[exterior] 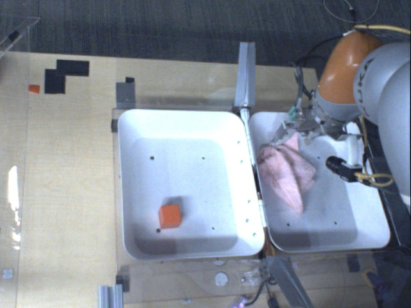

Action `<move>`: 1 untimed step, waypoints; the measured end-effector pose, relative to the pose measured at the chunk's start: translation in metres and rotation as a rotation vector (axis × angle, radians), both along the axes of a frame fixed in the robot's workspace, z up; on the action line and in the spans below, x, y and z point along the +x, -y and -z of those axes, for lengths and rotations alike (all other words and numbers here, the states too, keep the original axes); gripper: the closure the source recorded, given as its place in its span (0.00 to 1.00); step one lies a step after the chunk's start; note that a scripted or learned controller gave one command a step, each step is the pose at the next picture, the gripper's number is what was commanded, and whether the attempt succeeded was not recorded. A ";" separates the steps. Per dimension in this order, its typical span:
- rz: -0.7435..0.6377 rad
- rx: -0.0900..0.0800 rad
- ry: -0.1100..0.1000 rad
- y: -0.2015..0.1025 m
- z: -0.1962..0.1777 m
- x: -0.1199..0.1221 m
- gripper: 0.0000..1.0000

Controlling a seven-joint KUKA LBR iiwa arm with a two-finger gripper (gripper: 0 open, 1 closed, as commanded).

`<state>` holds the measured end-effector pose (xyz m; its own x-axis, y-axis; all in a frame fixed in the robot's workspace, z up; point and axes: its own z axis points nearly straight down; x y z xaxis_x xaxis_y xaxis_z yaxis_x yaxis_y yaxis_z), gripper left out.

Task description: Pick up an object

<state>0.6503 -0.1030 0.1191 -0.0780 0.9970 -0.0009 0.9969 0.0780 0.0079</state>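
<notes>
A small orange cube (170, 216) lies in the left bin (135, 172), toward its front left. A crumpled pink cloth (287, 172) rests in the right bin (366, 230), against its left wall. My gripper (297, 127) hangs over the back of the right bin, right at the cloth's upper end and touching or nearly touching it. The grey arm with its orange band (343, 66) comes in from the right behind it.
A grey metal post (244, 76) stands behind the seam between the bins. Black blocks (64, 74) and a small orange piece (34, 89) lie on the bench at the far left. A black cable plug (340, 167) hangs over the right bin.
</notes>
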 end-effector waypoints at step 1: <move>-0.019 -0.001 0.011 0.008 0.027 -0.060 0.00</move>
